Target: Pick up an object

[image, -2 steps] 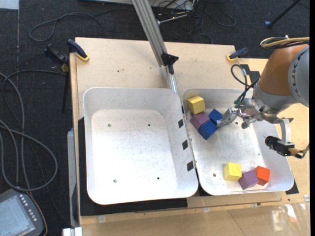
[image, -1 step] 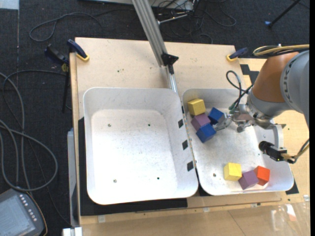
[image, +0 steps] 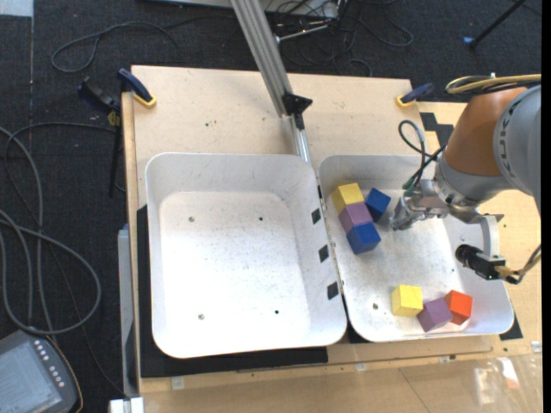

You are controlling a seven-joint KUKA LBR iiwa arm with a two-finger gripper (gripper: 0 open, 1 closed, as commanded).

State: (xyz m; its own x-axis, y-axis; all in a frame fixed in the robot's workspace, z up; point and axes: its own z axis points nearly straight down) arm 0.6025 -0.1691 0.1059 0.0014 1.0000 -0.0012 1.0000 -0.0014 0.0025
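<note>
jaws [image: 403, 218]: low in the right bin, just right of the upper block cluster; dark metal tips blur together, cannot tell if they are apart or together; nothing visibly between them
arm [image: 491, 149]: smooth grey casing with a glossy orange band, comes in from the right over the bin's far corner; black cable loops off the wrist
nearest block: small blue cube [image: 377, 202], matte, just left of the jaws, tilted on the bin floor
upper cluster: yellow cube [image: 348, 195] at the top, purple cube [image: 354, 216] touching below it, larger blue cube [image: 363, 237] at the bottom; three sit in a slanted column near the bin's left wall
lower cluster: yellow cube [image: 406, 299], purple cube [image: 433, 313], orange cube [image: 460, 305] close together near the front rim; well apart from the jaws
right bin [image: 430, 169]: shallow white tray, rounded corners, floor speckled with dark flecks
left bin [image: 228, 246]: same white moulded shape, speckled floor, butts against the right bin along the centre edge
tabletop [image: 215, 110]: pale flat board, matte; blue-and-yellow clamps [image: 136, 88] at the back corners
pole [image: 263, 46]: ribbed aluminium extrusion slanting down to the seam between the bins
floor [image: 60, 188]: dark carpet with loose black cables
</note>
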